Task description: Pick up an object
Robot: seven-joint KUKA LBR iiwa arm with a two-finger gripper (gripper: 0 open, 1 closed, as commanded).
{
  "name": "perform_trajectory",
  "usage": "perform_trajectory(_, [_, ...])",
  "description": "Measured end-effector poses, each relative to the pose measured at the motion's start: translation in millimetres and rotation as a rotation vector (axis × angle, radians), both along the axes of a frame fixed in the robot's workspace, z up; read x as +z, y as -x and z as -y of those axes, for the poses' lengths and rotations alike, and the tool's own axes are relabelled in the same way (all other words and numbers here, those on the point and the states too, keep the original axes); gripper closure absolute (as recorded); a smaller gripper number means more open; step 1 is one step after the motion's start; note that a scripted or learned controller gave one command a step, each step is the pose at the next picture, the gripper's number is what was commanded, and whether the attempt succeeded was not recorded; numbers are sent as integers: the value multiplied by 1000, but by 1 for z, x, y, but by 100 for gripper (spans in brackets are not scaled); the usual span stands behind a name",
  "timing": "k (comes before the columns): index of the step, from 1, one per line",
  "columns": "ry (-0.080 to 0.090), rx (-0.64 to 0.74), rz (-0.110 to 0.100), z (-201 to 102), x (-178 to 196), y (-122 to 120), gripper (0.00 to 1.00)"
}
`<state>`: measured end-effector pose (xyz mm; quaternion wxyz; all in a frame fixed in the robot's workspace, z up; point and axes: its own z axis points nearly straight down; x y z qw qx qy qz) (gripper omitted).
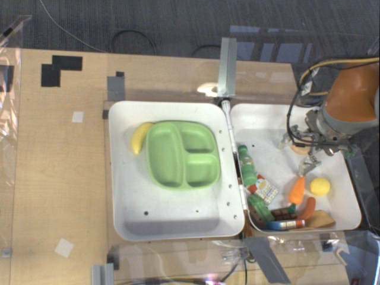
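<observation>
Orange and slim, the carrot [297,190] lies in the right bin [270,132] just below the jaws [310,164], its long axis running up toward them. Whether they stand apart or together I cannot tell. A yellow lemon [320,186] sits just beside it. Both white bins rest on a pale wooden counter [59,183], dark carpet beyond.

The desk [59,177] looks like pale matt wood; the green tray [181,154] and white bins [172,221] look like smooth plastic.
</observation>
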<state>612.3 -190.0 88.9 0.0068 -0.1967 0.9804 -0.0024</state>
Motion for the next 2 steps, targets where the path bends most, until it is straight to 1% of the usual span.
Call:
perform_trajectory(1, [-1, 32, 2, -54, 3, 80, 0])
perform_trajectory(2, [1, 46, 4, -43, 1, 30, 0])
